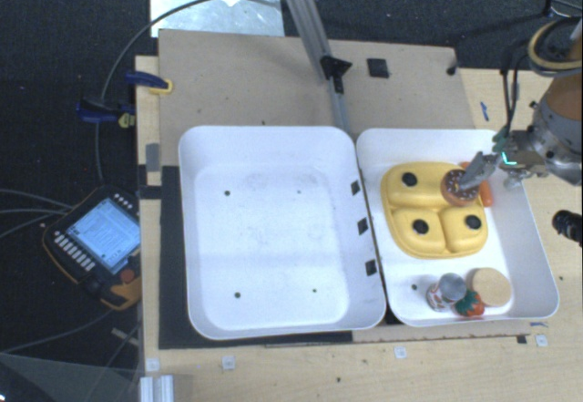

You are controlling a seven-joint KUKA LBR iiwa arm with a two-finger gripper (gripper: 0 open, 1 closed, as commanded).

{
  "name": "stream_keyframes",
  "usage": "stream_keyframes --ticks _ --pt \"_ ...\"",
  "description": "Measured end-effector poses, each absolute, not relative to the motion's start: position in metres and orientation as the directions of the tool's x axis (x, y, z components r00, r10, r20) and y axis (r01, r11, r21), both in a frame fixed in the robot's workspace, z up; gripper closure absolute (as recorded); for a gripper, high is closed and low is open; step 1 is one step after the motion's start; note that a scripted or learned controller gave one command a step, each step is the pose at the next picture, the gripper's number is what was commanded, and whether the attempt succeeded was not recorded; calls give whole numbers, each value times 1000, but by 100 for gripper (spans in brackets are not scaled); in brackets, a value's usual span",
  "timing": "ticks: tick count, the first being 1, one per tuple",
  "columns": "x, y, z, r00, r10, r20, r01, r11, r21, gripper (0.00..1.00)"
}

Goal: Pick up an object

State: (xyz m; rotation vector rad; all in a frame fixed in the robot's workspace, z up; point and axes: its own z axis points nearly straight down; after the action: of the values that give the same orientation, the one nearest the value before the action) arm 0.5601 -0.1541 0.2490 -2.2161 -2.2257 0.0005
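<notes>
Our gripper [463, 183] sits directly over the brown ring [456, 188] on the yellow tray [428, 209]; we cannot tell its grip.

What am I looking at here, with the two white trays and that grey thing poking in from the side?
This is one picture, taken by a fixed camera above a workbench, looking down at a slant. The grey thing on the right is a robot arm; its job is to pick up an object. Its tip carries a gripper, a two-fingered pincer, now down over the right bin. That bin holds a big yellow moulded tray with a small brown ring-shaped item on top, right where the gripper reaches. I cannot tell whether it grips anything. Near the bin's front edge lie a few small objects, including a tan disc. The left bin sits beside it.
</notes>
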Motion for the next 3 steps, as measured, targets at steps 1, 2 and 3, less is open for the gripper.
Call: stream_keyframes --ticks 1,2,3 --pt "561 -154 250 -5 1000 0 1000 5 2 0" --pt "564 -164 195 -1 1000 0 1000 1 -2 0" --pt "553 -162 140 -1 1000 1 1000 1 -3 0"
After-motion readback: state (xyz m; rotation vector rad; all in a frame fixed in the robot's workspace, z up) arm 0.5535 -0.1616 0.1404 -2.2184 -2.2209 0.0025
